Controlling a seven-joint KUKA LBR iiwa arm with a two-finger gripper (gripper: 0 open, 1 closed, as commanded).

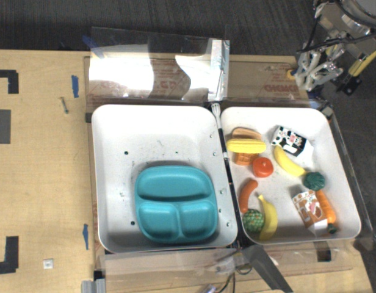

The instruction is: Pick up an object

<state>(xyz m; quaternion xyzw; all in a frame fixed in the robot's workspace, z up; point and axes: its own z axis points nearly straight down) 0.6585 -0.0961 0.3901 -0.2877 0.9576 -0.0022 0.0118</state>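
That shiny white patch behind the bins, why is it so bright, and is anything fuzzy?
In the camera view, the clear plastic sheet behind the left bin bounces light back as glare, washing out what is under it; the teal tray casts a soft shadow on the bin floor; the toy food in the right bin looks sharp, while the hand at top right is slightly blurry.

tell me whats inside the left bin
The left bin holds one thing: a teal divided tray with three compartments, lying toward the near side. Whatever lies under the tray is covered.
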